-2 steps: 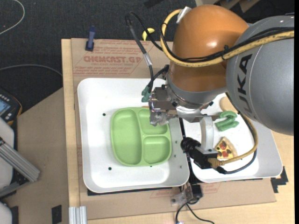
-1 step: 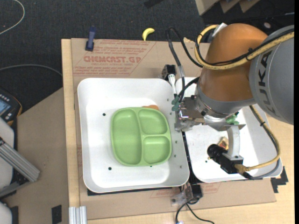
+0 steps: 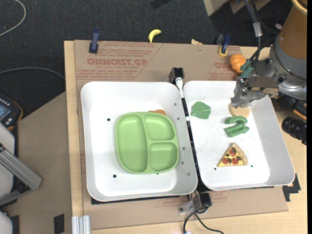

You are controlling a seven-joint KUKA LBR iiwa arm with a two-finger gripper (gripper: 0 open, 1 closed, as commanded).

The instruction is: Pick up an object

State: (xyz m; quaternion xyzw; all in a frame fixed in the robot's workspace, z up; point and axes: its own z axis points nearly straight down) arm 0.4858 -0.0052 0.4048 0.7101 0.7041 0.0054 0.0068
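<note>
White bins are lying side by side: the left bin (image 3: 92,130) is holding a green divided plate (image 3: 146,142), with an orange scrap (image 3: 157,112) peeking out at its far edge, and the right bin (image 3: 273,155) is carrying the loose objects. You are watching the gripper (image 3: 241,103) hanging low over the far part of the right bin, directly above a tan round piece (image 3: 240,111) that is showing just under its tip. Whether that tip is apart or together you cannot tell, since the housing is hiding it. A green leaf (image 3: 200,109) is lying to the left of the tan piece, a green curled piece (image 3: 236,126) just nearer, and a pizza slice (image 3: 232,156) nearer again. Judged from this, the descent onto the tan piece is in hand and nothing is being lifted yet; the next move is calling for a firm close on it, then a straight rise
</note>
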